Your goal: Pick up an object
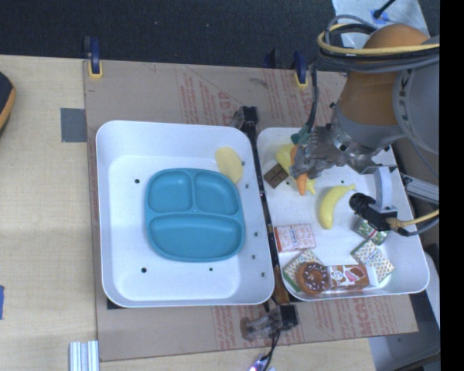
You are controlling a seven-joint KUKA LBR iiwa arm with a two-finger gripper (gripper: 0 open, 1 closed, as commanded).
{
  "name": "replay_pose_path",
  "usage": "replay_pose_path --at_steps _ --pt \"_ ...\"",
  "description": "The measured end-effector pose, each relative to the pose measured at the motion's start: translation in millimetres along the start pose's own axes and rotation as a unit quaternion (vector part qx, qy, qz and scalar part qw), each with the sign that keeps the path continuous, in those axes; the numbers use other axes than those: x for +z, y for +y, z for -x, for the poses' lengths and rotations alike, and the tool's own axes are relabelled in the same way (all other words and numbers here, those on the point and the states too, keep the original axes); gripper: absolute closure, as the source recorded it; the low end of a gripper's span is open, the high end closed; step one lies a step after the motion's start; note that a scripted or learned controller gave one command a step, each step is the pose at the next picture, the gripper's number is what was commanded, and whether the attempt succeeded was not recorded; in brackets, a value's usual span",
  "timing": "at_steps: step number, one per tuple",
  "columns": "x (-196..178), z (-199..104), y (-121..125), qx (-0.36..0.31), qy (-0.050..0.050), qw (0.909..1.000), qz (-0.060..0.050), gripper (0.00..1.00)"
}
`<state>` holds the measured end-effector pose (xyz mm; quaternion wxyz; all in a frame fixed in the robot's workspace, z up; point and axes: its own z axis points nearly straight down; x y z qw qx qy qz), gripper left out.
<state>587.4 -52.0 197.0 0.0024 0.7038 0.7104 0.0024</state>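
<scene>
Over the far end of the right white bin (417, 280) hangs the grey gripper (308, 165), low among the toys. I cannot tell how it is set. A small orange carrot-shaped toy (301, 182) sits just under it, likely the thing to grab. The curved yellow plastic banana (330, 205) lies near, toward the arm's side. The blue divided plastic plate (194, 212) rests well apart in the left white bin (120, 277), perhaps a place to drop things.

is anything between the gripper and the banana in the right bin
Nothing visible does. The gripper sits over an orange carrot-like piece, and the banana lies just beside it on bare bin floor.
</scene>
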Motion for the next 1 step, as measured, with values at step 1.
replay_pose_path --at_steps 1 --pt "5.5 -40.3 -66.5 0.000 0.001 1.0000 -0.009 1.00"
